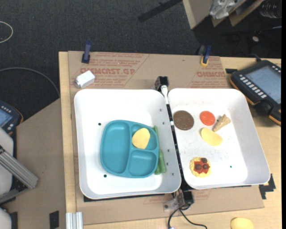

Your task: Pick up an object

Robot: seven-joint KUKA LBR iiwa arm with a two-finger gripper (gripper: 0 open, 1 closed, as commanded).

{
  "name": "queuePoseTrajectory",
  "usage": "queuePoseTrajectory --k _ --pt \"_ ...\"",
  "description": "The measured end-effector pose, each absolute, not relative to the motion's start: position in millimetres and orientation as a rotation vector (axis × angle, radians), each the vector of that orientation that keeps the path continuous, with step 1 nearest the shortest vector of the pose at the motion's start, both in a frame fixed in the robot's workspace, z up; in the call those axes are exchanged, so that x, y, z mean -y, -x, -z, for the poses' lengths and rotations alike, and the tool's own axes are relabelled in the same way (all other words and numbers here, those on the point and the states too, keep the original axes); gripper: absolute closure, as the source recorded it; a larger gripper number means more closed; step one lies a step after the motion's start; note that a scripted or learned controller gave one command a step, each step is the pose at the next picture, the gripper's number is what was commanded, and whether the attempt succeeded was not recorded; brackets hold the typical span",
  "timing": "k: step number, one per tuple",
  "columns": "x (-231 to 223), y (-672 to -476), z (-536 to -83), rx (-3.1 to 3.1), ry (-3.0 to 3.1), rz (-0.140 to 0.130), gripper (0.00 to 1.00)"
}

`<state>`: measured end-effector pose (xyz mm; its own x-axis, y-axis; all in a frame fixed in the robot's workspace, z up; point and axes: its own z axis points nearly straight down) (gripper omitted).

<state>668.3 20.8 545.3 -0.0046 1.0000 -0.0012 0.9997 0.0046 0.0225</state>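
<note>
So on my overhead cam, a brown cookie [183, 120], an orange disc [207, 117] and a small pizza [200, 166] lie in the right bin [241, 174], well clear of the gripper [222, 10], which is parked at the top edge. Can't tell if it's open or closed.

Dark grey carpet floor [40, 36] all around, with a thin cable [27, 74] looping across it at left. The bench is topped with a cardboard sheet [134, 67] held by two clamps at the back, a blue one [86, 50] and a yellow-tipped one [205, 54]. A pendant [261, 85] sits at right.
</note>
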Motion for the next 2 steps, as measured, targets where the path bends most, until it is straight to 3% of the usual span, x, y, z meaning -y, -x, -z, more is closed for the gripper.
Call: queuePoseTrajectory --k 1,2 --pt "-19.7 -666.9 -546.8 -2.219 -2.214 -0.007 1.00" --pt "-43.9 -614.0 -175.4 -2.229 -2.230 0.018 1.00"
